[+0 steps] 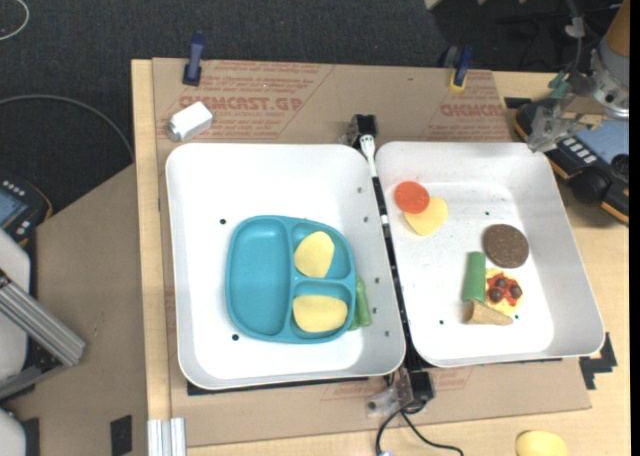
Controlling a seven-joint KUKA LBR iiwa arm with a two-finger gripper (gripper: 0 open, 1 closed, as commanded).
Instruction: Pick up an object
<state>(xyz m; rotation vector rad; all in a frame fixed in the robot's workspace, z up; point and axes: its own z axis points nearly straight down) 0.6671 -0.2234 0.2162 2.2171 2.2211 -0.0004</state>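
The gripper [548, 124] is seen at the upper right, just beyond the far right corner of the right bin [545, 189]; whether it is wide or narrow cannot be told, and nothing is seen held in it. All places below are given relative to the right bin. Inside it, near the far left part, an orange round piece [410, 195] lies touching a yellow heart-shaped piece [428, 218] just nearer the camera. Toward the middle right, a brown disc [505, 245] is found, and just nearer, a green strip [473, 276] lies beside a pizza slice toy [497, 300] with red toppings. To the left of the right bin, touching along its edge, the left bin [190, 244] is set, and in it a teal divided plate [262, 279] is placed, with two yellow pieces [315, 254] in its smaller compartments. Both bins are borne by the surface [260, 104], on which a small white block [190, 121] lies beyond the left bin.
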